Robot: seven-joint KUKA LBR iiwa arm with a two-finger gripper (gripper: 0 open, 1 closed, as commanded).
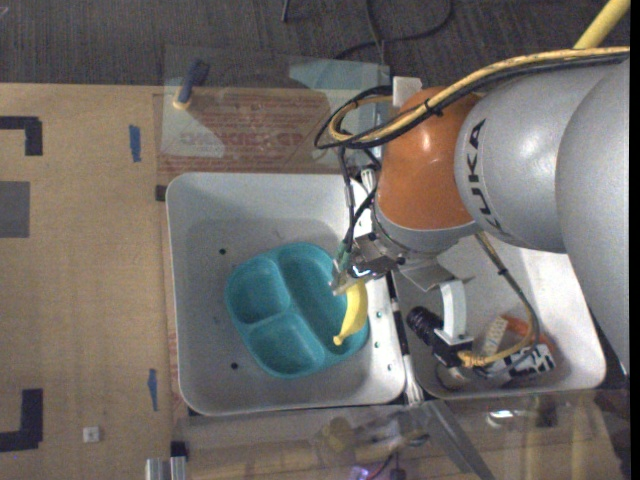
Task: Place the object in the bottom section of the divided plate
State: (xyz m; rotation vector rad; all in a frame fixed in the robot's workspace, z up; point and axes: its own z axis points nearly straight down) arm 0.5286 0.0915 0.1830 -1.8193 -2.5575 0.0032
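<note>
Jaws closed on banana [352, 313] top, banana hanging over teal divided plate [285, 308], left bin [200, 288]

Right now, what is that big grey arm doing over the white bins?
The grey KUKA arm reaches in from the right over the left bin, which holds a teal divided plate. Its gripper sits at the plate's right edge, right at the top end of a yellow banana. The banana lies along that right rim. Whether the gripper actually grips it cannot be told from here. The right bin holds a few small mixed items.
</note>
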